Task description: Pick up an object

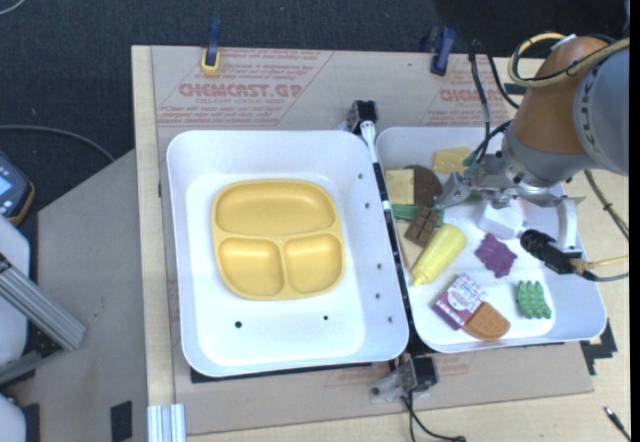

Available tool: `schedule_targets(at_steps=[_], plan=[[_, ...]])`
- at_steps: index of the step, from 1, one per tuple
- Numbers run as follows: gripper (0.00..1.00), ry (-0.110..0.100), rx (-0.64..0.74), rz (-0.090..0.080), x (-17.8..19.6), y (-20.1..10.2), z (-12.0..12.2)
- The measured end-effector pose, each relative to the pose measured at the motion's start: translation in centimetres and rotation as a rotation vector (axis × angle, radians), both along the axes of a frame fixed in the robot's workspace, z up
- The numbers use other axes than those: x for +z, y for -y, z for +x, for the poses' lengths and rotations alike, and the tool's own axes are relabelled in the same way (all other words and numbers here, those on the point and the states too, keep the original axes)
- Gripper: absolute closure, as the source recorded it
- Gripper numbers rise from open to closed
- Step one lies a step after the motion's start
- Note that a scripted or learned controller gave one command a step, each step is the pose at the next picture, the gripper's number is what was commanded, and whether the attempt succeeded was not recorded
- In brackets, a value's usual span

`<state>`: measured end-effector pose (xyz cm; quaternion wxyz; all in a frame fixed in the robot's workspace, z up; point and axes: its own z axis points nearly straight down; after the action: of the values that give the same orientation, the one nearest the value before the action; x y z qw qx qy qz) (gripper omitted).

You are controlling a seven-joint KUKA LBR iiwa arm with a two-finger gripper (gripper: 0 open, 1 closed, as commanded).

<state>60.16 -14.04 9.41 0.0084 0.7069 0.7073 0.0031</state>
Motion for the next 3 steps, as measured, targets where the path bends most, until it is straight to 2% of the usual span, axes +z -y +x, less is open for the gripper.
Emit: schedule_targets(at_steps=[1, 2, 3], plan=[[1.0, 0.019, 0.001, -0.005, 1.4, 0.1, 0.4], [1.0, -0.01, 0.001, 0.005, 5.8, -0.1, 1.0], [1.0, -0.009, 0.001, 0.005, 10.2, 0.1, 1.3]])
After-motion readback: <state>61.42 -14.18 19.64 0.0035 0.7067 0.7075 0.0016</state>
